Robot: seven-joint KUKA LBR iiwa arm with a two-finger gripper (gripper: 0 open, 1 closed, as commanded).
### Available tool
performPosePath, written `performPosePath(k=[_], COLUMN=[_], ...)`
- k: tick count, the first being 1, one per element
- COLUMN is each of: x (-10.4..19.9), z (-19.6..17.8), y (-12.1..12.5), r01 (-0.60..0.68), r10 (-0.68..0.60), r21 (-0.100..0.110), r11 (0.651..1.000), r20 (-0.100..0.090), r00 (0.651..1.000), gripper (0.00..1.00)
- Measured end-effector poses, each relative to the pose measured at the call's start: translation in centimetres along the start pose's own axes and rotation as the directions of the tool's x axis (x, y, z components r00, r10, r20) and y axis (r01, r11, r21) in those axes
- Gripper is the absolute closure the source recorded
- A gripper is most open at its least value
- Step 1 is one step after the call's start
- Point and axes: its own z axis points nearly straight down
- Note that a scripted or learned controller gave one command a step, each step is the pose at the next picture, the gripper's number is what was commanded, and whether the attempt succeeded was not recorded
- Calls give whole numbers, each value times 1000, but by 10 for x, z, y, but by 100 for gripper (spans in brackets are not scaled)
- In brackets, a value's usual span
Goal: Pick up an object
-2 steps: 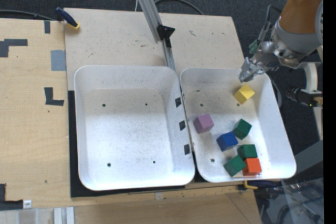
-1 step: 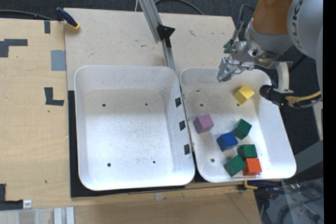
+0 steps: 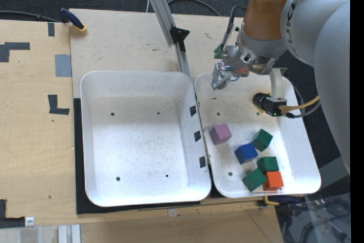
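Gripper (image 3: pixel 220 80) hovers at the right bin's (image 3: pixel 301 139) eleven o'clock corner, whether spread or not I cannot tell; blocks (image 3: pixel 246 152) cluster at five o'clock.

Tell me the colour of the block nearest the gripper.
Pale purple: the block lies in the right bin, below the gripper, seen in the camera view.

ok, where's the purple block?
Purple block lies in the right bin, near its left wall, up-left of the blue block.
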Motion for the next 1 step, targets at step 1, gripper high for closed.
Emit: performPosePath(k=[1], x=[61], z=[8], y=[3], r01=[1], r10=[-1], r21=[-1], r11=[1000], r20=[0], r00=[1000], gripper=[100])
